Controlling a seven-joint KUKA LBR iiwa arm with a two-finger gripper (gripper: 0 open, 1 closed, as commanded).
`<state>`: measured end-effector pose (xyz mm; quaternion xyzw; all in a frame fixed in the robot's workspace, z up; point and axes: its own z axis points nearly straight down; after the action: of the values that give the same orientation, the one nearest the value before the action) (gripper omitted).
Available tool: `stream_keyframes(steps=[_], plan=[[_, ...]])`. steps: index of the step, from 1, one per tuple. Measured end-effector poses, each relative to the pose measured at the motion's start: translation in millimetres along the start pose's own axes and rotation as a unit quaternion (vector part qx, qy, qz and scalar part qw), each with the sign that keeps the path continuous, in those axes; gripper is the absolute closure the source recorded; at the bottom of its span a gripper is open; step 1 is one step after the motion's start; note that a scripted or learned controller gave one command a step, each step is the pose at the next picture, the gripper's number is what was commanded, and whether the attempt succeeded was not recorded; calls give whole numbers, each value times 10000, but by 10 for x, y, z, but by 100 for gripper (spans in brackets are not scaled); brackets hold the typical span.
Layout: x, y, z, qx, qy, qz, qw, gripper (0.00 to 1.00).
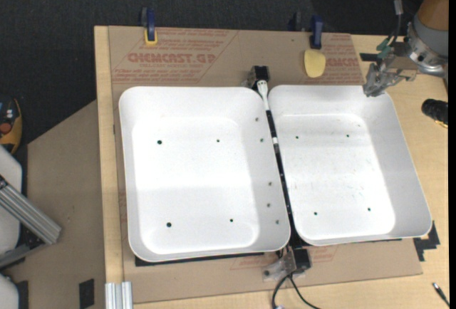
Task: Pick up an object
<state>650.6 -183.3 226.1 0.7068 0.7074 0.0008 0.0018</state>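
My gripper [375, 84] hangs at the far right corner of the right bin [407, 158], just over its rim, on the grey wrist that comes in from the upper right. Nothing shows beneath it or in its grasp. A small pale yellow object [314, 63] lies on the cardboard board behind the right bin, to the left of the gripper and outside both bins. The left bin [125, 158] sits beside the right one, and the two touch along the middle.
Both bins rest on a brown cardboard sheet [206, 55] held by two blue clamps [149, 24] [316, 31] at the back edge. A black bracket [259, 75] sits between the bins at the back, and cables [288, 268] trail out at the front.
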Motion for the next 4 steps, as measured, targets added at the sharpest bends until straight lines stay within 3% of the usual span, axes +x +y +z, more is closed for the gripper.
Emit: stream_keyframes(steps=[1, 2, 3, 4], plan=[[-71, -138, -629, -22, -10, 3, 10000, 100], [831, 103, -128, 38, 22, -36, 10000, 100], [1094, 87, -753, -8, 4, -10, 10000, 100], [1733, 160, -372, 38, 17, -25, 10000, 100]])
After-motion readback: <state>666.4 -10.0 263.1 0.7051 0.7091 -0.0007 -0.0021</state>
